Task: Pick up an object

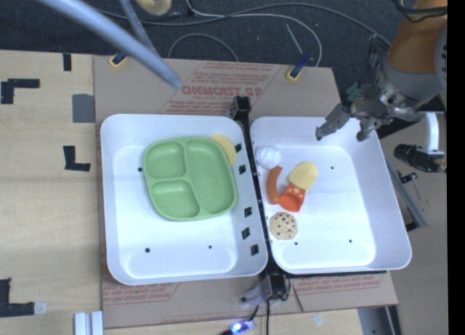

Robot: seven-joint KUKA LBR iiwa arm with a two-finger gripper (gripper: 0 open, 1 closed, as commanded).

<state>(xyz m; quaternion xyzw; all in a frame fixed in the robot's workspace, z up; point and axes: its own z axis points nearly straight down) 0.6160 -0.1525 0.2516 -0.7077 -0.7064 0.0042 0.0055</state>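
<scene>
Two white bins side by side on cardboard, split by a black clip strip. Left bin (116, 203): a green tray (190, 178) with three wells, a yellow piece (227, 147) tucked against its far right corner. Right bin (378, 203): all loose items crowded toward the left wall, probably where earlier handling or the slope of the floor left them, leaving the right half bare. There, a pale white lump (268, 156) at the top, an orange sausage (273, 183) below it, a red-and-yellow fries toy (298, 184) touching the sausage's right side, a cookie (283, 226) nearest the front, just apart from the rest. Any of these a fair target; the cookie standing freest, the fries bulkiest. Arm reaching in from the right, orange band high at the frame's edge, wrist angled down and leftward. Gripper (341, 126) poised over the far rim of the right bin, fingers spread apart with nothing between them, well clear of the cluster. Nothing grasped yet; approach apparently not begun, with a move left and down toward the cluster needed first.
</scene>
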